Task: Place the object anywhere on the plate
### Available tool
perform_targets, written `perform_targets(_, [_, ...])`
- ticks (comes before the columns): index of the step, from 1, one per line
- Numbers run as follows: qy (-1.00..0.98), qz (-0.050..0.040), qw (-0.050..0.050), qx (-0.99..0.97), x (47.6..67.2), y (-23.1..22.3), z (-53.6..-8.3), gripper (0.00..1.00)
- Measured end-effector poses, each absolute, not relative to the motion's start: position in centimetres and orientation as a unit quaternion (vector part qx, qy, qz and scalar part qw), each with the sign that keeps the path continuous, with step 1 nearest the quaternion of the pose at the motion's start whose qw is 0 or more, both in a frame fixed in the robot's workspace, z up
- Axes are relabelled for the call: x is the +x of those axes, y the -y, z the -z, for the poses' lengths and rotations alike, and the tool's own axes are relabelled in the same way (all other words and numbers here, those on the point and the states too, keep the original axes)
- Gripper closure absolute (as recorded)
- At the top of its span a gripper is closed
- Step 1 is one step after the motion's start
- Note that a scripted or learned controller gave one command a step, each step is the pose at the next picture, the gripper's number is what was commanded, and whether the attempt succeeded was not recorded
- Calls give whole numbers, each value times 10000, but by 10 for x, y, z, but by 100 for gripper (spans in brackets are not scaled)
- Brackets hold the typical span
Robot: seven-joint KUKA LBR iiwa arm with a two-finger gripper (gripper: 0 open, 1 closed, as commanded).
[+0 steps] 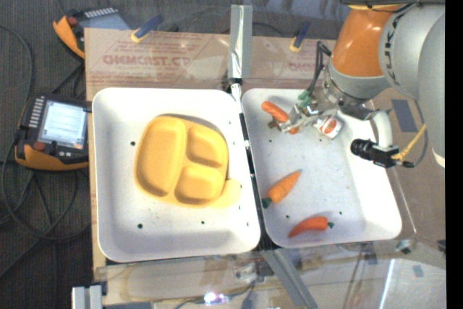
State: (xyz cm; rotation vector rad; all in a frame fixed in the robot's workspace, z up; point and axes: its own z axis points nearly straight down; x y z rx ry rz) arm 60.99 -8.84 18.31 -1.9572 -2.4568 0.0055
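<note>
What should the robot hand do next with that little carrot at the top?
Probably close on the small carrot and lift it. The gripper sits low in the right bin, right beside that carrot, but nothing shows clearly between its fingers. The yellow plate waits in the left bin, so the carrot must go up before it travels left.

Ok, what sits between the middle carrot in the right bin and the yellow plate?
In the camera view, only bare white bin floor and the two bins' meeting rims lie between the carrot and the plate.
</note>
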Motion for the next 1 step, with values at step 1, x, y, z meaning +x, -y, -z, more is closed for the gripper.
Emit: perform_targets(1, [8091, -11, 6, -5877, 589, 32, -183, 100])
